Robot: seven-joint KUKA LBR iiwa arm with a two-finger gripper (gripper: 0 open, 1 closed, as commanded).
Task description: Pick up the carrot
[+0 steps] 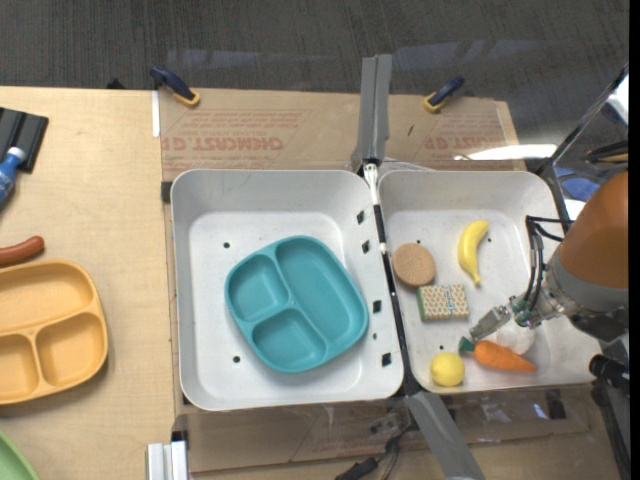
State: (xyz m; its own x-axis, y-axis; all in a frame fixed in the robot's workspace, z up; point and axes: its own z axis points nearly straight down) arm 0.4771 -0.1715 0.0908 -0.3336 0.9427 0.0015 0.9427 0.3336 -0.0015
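The orange carrot (504, 357) with a green stub lies flat near the front edge of the right bin (500, 192), pointing right. My gripper (510, 320) hangs just above and behind it, reaching in from the right. It is open, with one silver finger (490, 323) splayed to the left over the carrot's green end. Nothing sits between the fingers. The grey wrist and orange band (600, 238) cover the bin's right side.
Sharing the right bin are a yellow lemon (448, 369) just left of the carrot, a checked sponge-like block (444, 301), a round brown cookie (413, 264) and a banana (472, 247). The left bin (200, 268) holds a teal divided plate (295, 302).
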